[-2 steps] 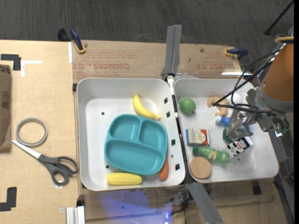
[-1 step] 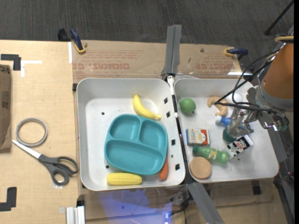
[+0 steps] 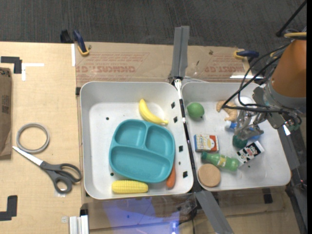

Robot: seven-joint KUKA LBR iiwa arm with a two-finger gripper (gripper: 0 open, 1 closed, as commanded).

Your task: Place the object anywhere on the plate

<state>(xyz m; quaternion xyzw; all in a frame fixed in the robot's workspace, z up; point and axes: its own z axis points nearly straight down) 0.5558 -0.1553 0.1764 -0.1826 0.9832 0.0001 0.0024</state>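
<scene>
A teal divided plate (image 3: 142, 151) lies in the left bin (image 3: 92, 130) with nothing on it. My gripper (image 3: 245, 126) hangs low in the right bin (image 3: 273, 179), just over a dark teal rounded object (image 3: 240, 141) and next to a small blue item (image 3: 233, 126). Around it lie a black-and-white item (image 3: 250, 151), a green bottle (image 3: 221, 161), a red-and-blue box (image 3: 205, 143), a tan disc (image 3: 210, 175), a green ball (image 3: 195, 110) and a tan toy (image 3: 227, 109). The arm's cables partly hide the gripper.
A banana (image 3: 152, 112), a corn cob (image 3: 129, 186) and a carrot (image 3: 170, 179) lie around the plate in the left bin. Scissors (image 3: 54, 170) and a tape roll (image 3: 32, 137) rest on the bench at the left.
</scene>
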